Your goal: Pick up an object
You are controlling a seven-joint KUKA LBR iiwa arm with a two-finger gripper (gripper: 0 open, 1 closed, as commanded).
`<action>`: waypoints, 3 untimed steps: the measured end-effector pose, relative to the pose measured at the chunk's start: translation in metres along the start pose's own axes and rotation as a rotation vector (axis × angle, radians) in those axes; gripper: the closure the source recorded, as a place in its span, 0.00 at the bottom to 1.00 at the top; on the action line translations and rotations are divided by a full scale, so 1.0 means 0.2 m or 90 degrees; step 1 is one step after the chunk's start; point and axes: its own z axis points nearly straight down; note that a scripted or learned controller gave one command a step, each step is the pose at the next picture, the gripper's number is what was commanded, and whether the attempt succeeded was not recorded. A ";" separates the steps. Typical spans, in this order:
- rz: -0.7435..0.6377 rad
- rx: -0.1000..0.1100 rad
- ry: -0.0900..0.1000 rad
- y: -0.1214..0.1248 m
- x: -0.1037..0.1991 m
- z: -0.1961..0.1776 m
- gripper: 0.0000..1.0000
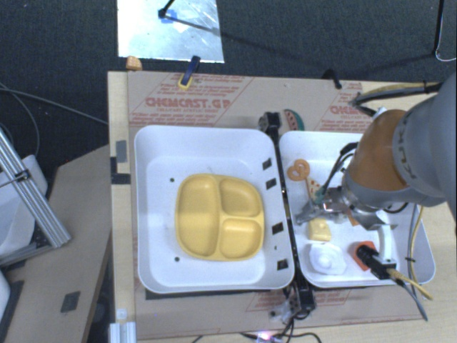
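A shiny metal sheet (pixel 171 18) lies on dark carpet (pixel 57 34) — beyond the cardboard-topped bench (pixel 214 98) (printed red).

Even overhead light, perhaps slightly soft.

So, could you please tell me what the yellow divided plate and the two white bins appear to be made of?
The yellow divided plate looks like moulded plastic with a matte finish: uniform colour, soft rounded compartment ridges, no sharp glare. The left bin and right bin look like thin formed white plastic with a slight sheen, judging by their rounded corners and smooth walls, though painted metal cannot be ruled out.
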 end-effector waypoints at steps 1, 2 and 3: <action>-0.001 -0.006 -0.001 0.02 0.00 -0.07 1.00; -0.008 -0.013 0.001 0.37 0.34 -0.54 1.00; -0.002 -0.011 -0.001 0.05 0.30 -1.05 1.00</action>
